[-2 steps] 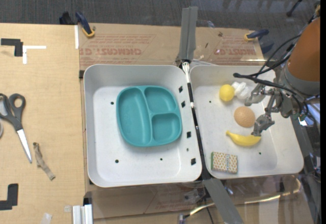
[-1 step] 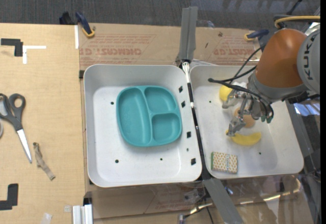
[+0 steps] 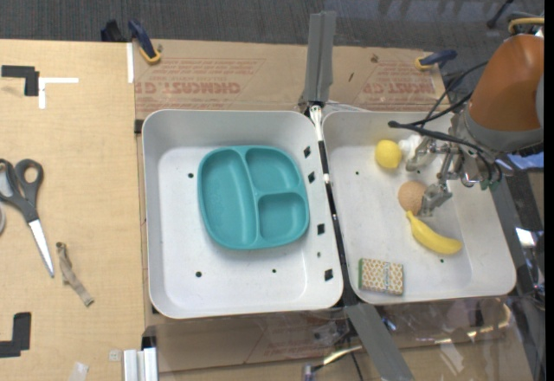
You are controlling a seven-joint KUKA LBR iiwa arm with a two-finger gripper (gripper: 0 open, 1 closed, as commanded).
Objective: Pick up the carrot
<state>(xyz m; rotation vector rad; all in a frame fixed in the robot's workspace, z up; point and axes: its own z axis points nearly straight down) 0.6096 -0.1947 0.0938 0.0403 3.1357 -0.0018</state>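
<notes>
Nearest the camera, a small speckled tan block [image 3: 382,276] lies flat in the near corner of the right bin [image 3: 485,280], close to the divider between the two bins. Beyond it, a banana [image 3: 434,236] lies at a slant on the bin floor. Just beyond the banana's far end sits a rounded tan-orange object [image 3: 410,195], kind not clear. A yellow round fruit [image 3: 389,154] sits farther back, apart from the others. The gripper [image 3: 433,197] hangs low over the right bin, just beside the tan-orange object and just above the banana's far end; contact with either cannot be judged. Whether the gripper is open or closed cannot be told: the tip is small and cluttered with cables. Where the carrot lies I cannot tell. The arm's orange band [image 3: 512,85] shows at the right edge. The left bin [image 3: 164,275] holds a teal divided plate [image 3: 254,196], lying flat near its middle. On the board to the left lie scissors [image 3: 26,208], well apart from both bins.
</notes>
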